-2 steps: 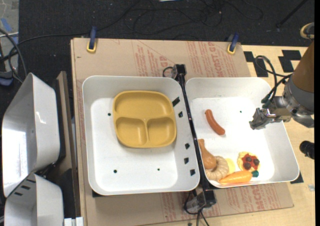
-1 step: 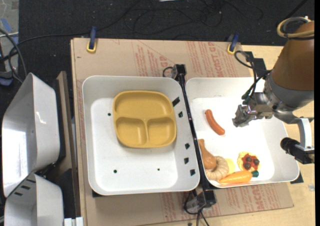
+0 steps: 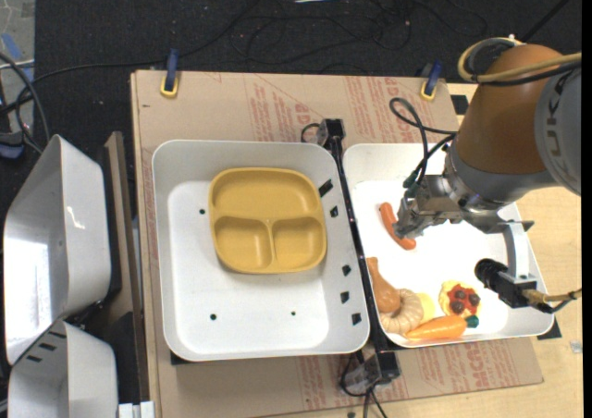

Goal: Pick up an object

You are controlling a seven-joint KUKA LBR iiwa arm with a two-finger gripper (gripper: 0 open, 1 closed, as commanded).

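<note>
The end effector (image 3: 410,222) sat over the orange sausage (image 3: 396,227), grip unclear; it needed squaring across the sausage before lifting.

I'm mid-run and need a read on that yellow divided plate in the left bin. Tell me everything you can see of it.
The yellow divided plate is a rounded-square dish, apparently matte plastic, mustard yellow, with a raised rim. Ridges split it into three compartments: one wide across the top, two smaller below. It lies flat and upright on the floor of the left bin, toward the bin's upper middle. It touches the bin floor alone; the gripper is over the right bin.
</note>
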